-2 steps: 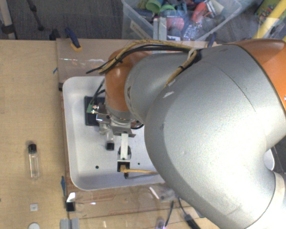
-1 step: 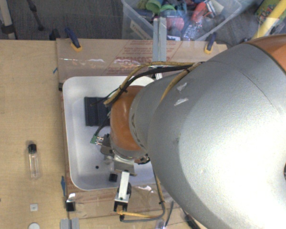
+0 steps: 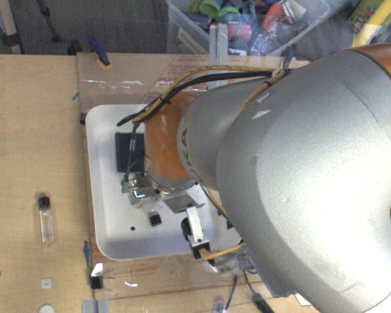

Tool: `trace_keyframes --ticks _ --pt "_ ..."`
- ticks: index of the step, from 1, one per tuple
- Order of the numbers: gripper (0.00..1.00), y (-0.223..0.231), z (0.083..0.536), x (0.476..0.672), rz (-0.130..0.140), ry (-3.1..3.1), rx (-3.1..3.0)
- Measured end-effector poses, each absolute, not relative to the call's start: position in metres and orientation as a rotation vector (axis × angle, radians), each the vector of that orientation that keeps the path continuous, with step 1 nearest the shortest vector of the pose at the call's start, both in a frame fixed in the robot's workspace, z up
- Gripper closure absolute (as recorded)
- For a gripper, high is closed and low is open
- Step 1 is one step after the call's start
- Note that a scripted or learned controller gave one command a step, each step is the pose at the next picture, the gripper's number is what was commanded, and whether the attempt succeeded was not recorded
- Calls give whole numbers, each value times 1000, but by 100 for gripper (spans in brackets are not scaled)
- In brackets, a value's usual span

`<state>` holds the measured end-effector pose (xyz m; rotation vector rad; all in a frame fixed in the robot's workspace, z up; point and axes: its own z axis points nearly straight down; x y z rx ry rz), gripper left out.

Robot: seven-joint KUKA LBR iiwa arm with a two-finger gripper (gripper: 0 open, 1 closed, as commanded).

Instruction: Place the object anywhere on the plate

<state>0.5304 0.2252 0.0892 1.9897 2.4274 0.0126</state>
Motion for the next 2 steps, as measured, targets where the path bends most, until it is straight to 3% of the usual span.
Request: trace_keyframes --ticks 1,2 --pt "100 187 173 606 1 2787 1447" --pt "100 200 161 518 -3 2561 1825"
